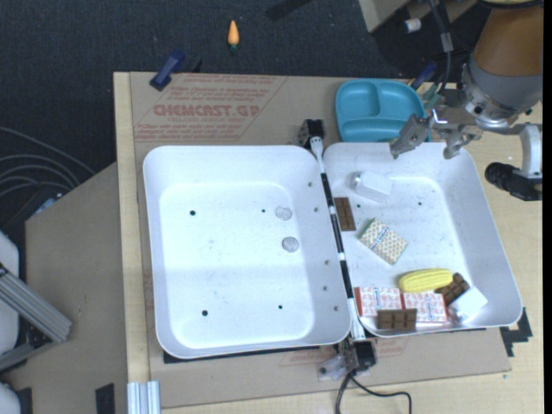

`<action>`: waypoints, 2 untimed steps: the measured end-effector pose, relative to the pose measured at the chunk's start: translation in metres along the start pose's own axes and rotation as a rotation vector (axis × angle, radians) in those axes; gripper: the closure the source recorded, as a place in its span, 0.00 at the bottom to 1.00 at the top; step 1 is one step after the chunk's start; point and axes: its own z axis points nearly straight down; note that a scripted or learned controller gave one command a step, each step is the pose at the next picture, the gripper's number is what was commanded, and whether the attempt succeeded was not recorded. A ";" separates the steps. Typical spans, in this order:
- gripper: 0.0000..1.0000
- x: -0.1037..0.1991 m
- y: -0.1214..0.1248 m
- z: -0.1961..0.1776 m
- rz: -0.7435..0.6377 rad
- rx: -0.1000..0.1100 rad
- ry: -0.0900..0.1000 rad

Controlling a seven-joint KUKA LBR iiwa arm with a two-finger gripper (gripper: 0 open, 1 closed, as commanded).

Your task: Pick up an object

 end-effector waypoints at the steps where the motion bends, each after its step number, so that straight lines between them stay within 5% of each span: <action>1: 0.00 0.049 -0.040 0.078 -0.001 0.001 0.001; 2: 0.00 0.009 -0.147 0.111 0.002 0.001 -0.001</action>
